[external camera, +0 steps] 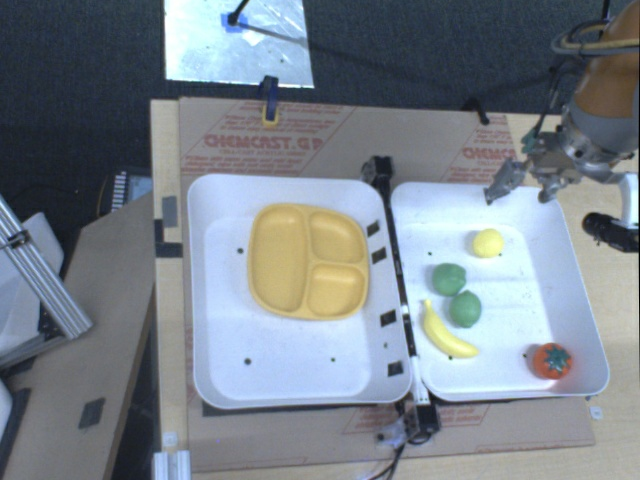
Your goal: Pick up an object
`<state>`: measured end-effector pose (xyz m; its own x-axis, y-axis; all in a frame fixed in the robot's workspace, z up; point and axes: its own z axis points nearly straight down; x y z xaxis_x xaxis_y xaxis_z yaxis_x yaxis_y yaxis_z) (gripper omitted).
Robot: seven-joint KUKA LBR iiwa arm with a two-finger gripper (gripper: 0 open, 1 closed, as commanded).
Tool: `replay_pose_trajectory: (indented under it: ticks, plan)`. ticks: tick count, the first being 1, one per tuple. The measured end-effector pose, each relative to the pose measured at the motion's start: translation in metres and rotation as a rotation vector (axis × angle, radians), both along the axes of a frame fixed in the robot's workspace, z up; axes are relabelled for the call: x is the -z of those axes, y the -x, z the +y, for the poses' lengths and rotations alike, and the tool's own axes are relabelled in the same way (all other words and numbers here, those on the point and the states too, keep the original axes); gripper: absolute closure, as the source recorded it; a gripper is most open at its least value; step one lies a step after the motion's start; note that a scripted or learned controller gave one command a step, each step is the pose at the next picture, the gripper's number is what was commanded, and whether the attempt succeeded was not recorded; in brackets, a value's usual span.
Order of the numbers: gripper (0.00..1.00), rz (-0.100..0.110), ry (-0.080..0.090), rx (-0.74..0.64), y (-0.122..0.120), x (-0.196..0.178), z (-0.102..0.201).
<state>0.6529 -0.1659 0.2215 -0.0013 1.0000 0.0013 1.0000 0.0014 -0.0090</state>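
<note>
Five fruits [456, 294] below the spread hand [522, 188]

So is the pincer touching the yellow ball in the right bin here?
Apart. The camera view shows the pincer with its fingers spread, above the bin's far edge, and bare white floor lies between it and the yellow ball.

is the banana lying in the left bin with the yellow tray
No, the banana lies in the right bin below the two green balls, while the yellow tray sits alone in the left bin.
</note>
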Motion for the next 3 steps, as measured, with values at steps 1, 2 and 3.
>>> replay_pose_trajectory:
  ticks: [1,2,3]
  plan:
    - [0.0,-0.011,0.002,-0.002,-0.002,-0.006,0.0]
    - [0.0,-0.006,0.001,0.001,-0.003,0.055,-0.005]
    - [0.0,-0.006,0.001,0.001,-0.003,0.118,-0.006]
